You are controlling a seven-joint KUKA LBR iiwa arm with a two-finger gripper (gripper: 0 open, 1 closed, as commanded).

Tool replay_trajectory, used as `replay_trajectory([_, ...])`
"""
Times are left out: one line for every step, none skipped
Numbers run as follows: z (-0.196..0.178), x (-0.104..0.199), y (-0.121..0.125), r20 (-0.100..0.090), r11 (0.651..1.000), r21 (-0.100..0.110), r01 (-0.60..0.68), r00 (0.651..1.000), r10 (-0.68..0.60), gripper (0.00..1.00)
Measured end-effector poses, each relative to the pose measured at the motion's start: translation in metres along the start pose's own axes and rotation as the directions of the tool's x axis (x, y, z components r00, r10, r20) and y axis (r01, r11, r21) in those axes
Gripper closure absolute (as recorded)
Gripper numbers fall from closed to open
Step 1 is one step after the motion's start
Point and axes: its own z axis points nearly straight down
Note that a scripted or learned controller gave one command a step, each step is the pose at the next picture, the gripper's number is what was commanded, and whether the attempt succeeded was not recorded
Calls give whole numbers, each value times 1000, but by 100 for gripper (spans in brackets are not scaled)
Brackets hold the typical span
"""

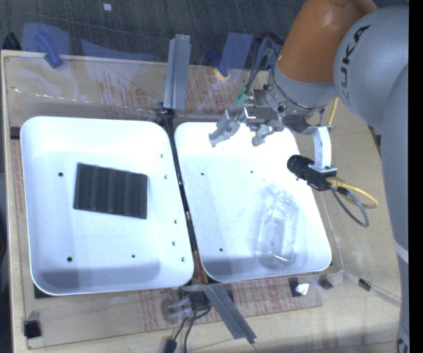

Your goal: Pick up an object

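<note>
A clear plastic bottle lies in the right bin, toward its front right corner. A dark ribbed rectangular pad lies flat in the left bin. My gripper hangs over the back edge of the right bin, well above and behind the bottle. Its two metal fingers are spread apart with nothing between them.
A grey metal post rises behind the seam between the bins. A black connector and yellow cable hang off the arm at the right bin's right edge. A metal bracket sits on the bench in front.
</note>
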Motion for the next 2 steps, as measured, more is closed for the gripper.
replay_trajectory([-10, 1, 0, 0, 1000, 2, 4, 1000, -4, 100])
replay_trajectory([87, 19, -13, 1, 998, -1, -67, 998, 67, 100])
